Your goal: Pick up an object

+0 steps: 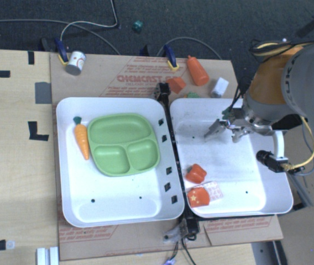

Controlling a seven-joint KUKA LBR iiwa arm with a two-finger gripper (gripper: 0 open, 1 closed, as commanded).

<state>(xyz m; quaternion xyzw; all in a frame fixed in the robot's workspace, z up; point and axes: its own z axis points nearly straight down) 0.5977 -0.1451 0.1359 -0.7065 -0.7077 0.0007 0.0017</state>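
My gripper hangs over the upper middle of the right bin, its two fingers spread apart with nothing between them. Below it, near the bin's left side, lies a small orange-red piece. A red object on a pale wrapper rests near the bin's front edge. In the left bin a green divided plate lies flat, with a toy carrot beside its left rim.
Behind the bins on the cardboard sit an orange bottle-shaped toy, a small orange block, a white cube and a small can. Blue clamps and cables run along the back. The arm's grey body looms over the right bin's edge.
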